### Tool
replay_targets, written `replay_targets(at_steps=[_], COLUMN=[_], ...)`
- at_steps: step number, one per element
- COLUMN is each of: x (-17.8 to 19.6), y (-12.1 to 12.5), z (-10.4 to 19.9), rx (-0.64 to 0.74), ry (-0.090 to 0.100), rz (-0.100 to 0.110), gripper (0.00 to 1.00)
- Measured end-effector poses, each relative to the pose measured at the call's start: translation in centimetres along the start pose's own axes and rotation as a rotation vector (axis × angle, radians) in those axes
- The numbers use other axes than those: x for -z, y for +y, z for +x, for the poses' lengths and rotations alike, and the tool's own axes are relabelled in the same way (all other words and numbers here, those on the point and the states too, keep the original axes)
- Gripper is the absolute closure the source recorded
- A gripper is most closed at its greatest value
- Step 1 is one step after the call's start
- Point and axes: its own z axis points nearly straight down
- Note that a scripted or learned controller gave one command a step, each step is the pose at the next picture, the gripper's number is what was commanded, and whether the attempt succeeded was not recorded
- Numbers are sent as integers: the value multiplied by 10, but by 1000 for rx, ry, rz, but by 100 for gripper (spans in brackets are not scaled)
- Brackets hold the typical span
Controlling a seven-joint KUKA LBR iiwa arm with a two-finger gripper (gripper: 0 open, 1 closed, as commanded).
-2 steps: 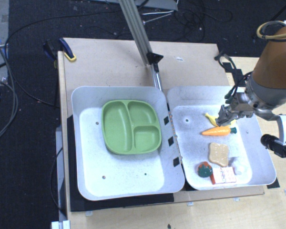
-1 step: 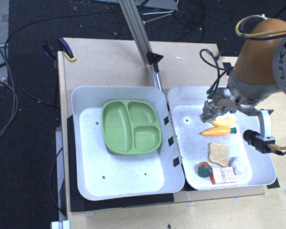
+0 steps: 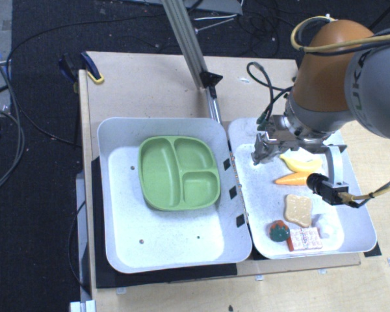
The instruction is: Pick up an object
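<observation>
My gripper (image 3: 261, 153) hangs over the upper left part of the right bin (image 3: 260, 194), its dark fingers pointing down near the bin floor with nothing visible between them. Just to its right lie a yellow banana (image 3: 298, 162) and an orange carrot (image 3: 294, 179). Further toward the front sit a tan slice of toast (image 3: 298, 209), a small red and green toy (image 3: 279, 231) and a red and white packet (image 3: 305, 240).
The left bin (image 3: 117, 194) holds a green divided plate (image 3: 180, 172). A metal pole (image 3: 185, 34) slants down to the gap between the bins. A black bracket with cable (image 3: 331, 188) hangs over the right bin beside the carrot.
</observation>
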Motion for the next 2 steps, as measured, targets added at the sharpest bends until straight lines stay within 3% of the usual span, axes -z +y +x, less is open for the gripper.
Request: replay_targets(at_steps=[1, 2], x=[-2, -22], y=[26, 33], z=[53, 109], rx=[0, 0], ry=[0, 0], rz=[-1, 2], gripper=[100, 100])
